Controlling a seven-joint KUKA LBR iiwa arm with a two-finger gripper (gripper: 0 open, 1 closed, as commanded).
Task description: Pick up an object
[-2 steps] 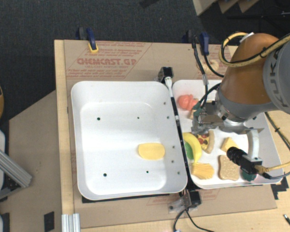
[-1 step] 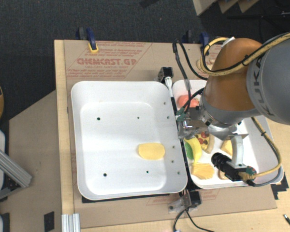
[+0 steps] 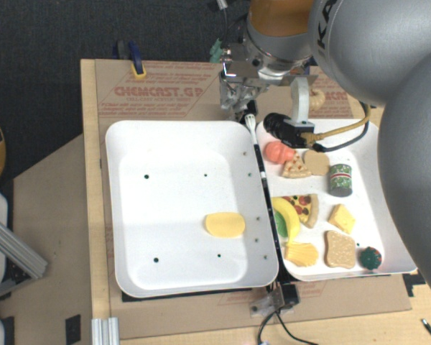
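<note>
My gripper (image 3: 236, 100) hangs over the back edge of the bench, just behind the seam between the two bins, with nothing visibly held. The left bin (image 3: 129, 149) holds a flat yellow oval piece (image 3: 225, 225) near its front right. In the right bin (image 3: 366, 157) lie a pink ball (image 3: 276, 152), a pizza slice (image 3: 296, 168), a beige cracker (image 3: 318, 163), a green can (image 3: 339, 180), a banana (image 3: 286, 218), a second pizza slice (image 3: 304, 207), a cheese wedge (image 3: 341, 218), a yellow block (image 3: 302, 254), a bread slice (image 3: 339, 250) and a green ball (image 3: 371, 259).
The grey arm (image 3: 388, 63) covers the right bin's back right corner. A brown board (image 3: 165, 85) lies under both bins, with a yellow and blue clamp (image 3: 136, 62) at its back edge. Metal framing (image 3: 14, 250) stands at the left.
</note>
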